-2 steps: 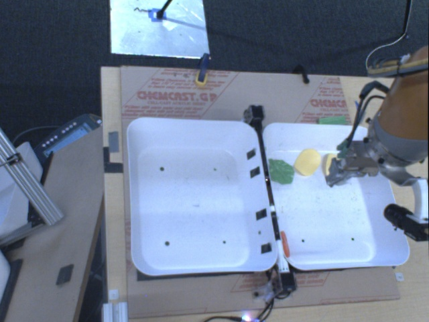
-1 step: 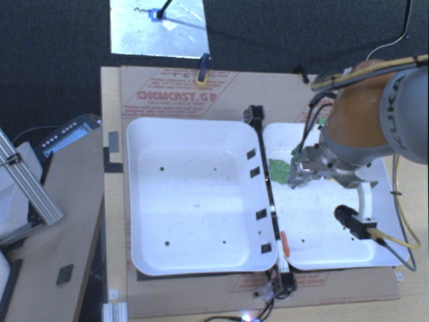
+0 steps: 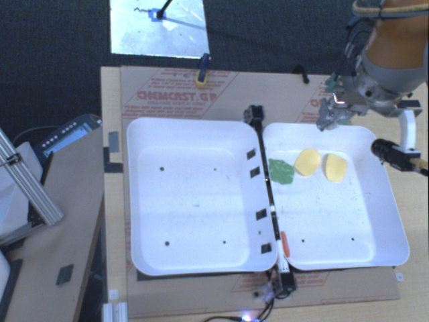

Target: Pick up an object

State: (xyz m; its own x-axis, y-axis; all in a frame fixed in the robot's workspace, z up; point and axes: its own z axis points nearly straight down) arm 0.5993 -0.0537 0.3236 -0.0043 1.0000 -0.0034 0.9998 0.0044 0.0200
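Note:
In the right bin, near its far left corner, lie three small things in a row. A green crumpled piece sits closest to the divider, then a round yellow piece, then a second yellow piece. My gripper hangs over the far rim of the right bin, a little beyond and above the yellow pieces. The grey wrist and orange band rise behind it at the top right. Nothing shows between the fingertips.
The left bin stands beside the right one, with black clips along the shared edge. A small orange sliver lies by the divider near the front. A black bracket sticks in over the right rim.

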